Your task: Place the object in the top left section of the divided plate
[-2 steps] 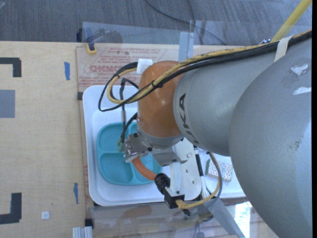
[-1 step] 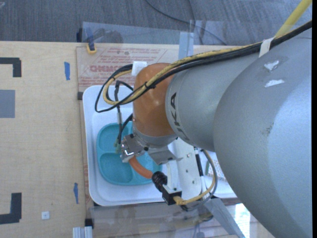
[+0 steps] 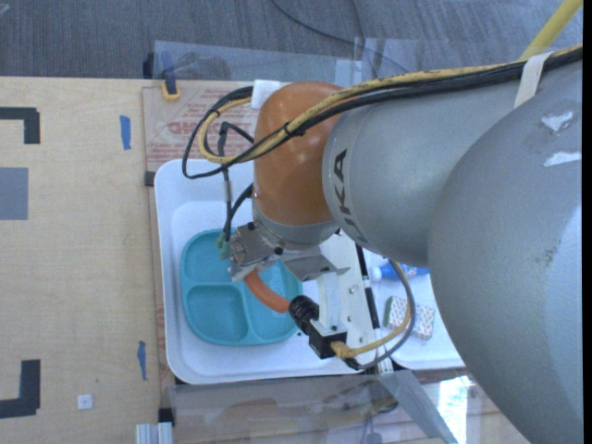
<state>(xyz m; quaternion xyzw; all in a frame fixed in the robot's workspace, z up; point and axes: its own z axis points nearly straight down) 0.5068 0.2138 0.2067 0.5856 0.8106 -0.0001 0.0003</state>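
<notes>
Carrot-like orange piece (image 3: 265, 292) lying across the plate (image 3: 208, 289), gripper (image 3: 248, 265) low over it

Smooth, curved orange piece rests on the right part of the teal plastic plate, a rounded tray with raised dividers, sitting in a glossy white bin (image 3: 176, 211) on the pale wooden counter (image 3: 74, 248). Whether the gripper is apart or together I cannot tell; the wrist hides it. Likely risk: the piece seems to straddle a divider near the rim, so a release here may leave it in the wrong section, or a nudge may slide the light plate
</notes>
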